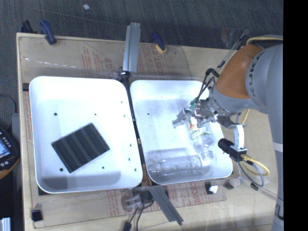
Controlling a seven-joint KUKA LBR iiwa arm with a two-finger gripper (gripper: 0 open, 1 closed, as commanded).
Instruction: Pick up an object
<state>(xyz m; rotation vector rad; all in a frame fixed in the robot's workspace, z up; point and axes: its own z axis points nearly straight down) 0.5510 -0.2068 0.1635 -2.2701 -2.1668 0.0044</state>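
In the right bin (154,95) my gripper (191,119) hangs low over the right half, reaching in from the grey arm with the orange band (234,78). A small clear plastic bottle (203,139) with an orange and green label lies just below and right of the gripper, its upper end under it. Whether the gripper touches this bottle cannot be told. A larger clear bottle (175,166) lies on its side along the bin's front wall. In the left bin (43,90) a black ridged rectangular slab (80,147) lies flat, turned at a slant.
A metal bar (131,47) runs back from the gap between the bins. Blue clamps (47,32) grip the bench's far edge. Cables and a black fitting (232,149) hang beside the right bin's right wall.
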